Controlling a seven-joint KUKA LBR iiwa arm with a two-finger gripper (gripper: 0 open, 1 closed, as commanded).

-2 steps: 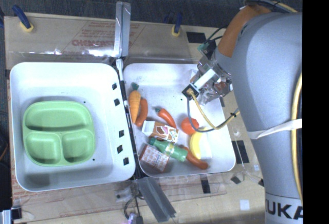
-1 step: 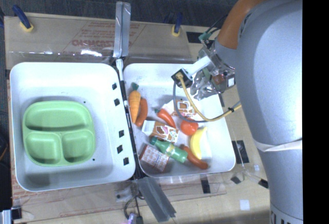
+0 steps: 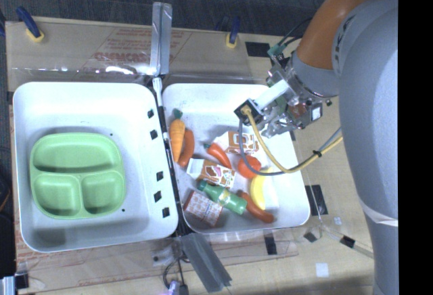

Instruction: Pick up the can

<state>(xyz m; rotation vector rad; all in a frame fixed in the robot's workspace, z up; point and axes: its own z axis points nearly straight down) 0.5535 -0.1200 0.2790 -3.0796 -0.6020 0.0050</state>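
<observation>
The can point(image 3: 202, 208), brown-labelled, lies on its side in the front left corner of the right bin point(image 3: 203, 94), just under a green bottle point(image 3: 226, 197). My gripper point(image 3: 272, 124) hangs over the right bin's far right part, above a small brown carton point(image 3: 241, 143). It is well apart from the can, up and to the right of it. A yellow cable point(image 3: 284, 166) loops down from the wrist across the bin's right side.
Also in the right bin are a carrot point(image 3: 177, 139), red and orange peppers point(image 3: 220, 152), a second carton point(image 3: 214, 172) and a banana point(image 3: 258, 188). The left bin point(image 3: 27, 104) holds a green divided plate point(image 3: 78, 174). A metal divider point(image 3: 161, 40) stands between the bins.
</observation>
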